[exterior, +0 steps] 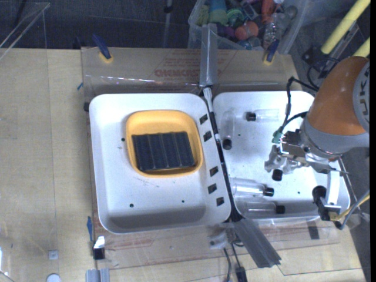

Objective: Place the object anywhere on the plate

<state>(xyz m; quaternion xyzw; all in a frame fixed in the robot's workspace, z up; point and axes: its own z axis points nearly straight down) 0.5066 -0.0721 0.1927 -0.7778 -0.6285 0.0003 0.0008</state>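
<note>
Dark ribbed object [163, 151] is seen lying flat on yellow plate [134, 124], covering most of its middle; plate is set in left white bin [108, 198], toward its upper half; gripper [281, 168] is held over right white bin [247, 138], near that bin's right side, well apart from plate; nothing is seen between claw's tips; whether claw is open or closed cannot be told; clear tubes with dark caps [251, 188] are scattered in right bin.

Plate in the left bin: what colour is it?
Yellow-orange plate, with a dark ridged rectangular object lying on it; the camera view shows it clearly.
</note>
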